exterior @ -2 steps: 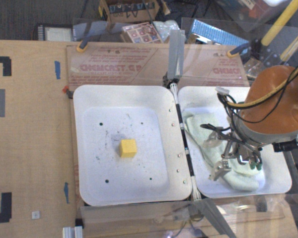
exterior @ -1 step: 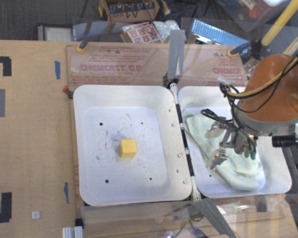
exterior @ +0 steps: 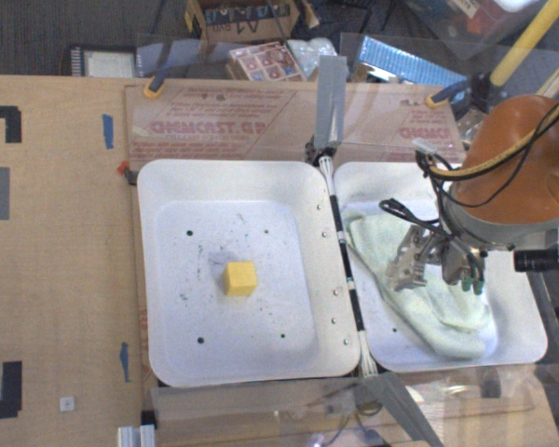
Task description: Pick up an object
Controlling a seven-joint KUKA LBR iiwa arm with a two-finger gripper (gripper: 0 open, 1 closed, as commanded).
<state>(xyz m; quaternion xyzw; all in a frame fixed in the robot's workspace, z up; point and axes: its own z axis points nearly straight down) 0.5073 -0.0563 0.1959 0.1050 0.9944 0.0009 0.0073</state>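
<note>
Grey KUKA arm with the orange band [exterior: 508,161] comes in from the right edge, sitting at right-centre of the frame, wrist pointing down. Two-finger metal gripper [exterior: 438,266] hangs below the band, lower right of centre. Finger spacing is unreadable at this angle, too much clutter around the tips.

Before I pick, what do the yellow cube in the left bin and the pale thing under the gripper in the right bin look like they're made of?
The yellow cube looks like foam or sponge: matte, no glare, slightly soft edges, though painted wood can't be ruled out. The pale thing looks like cloth, probably a soft towel or rag: it lies crumpled with folds and a limp, uneven outline.
</note>
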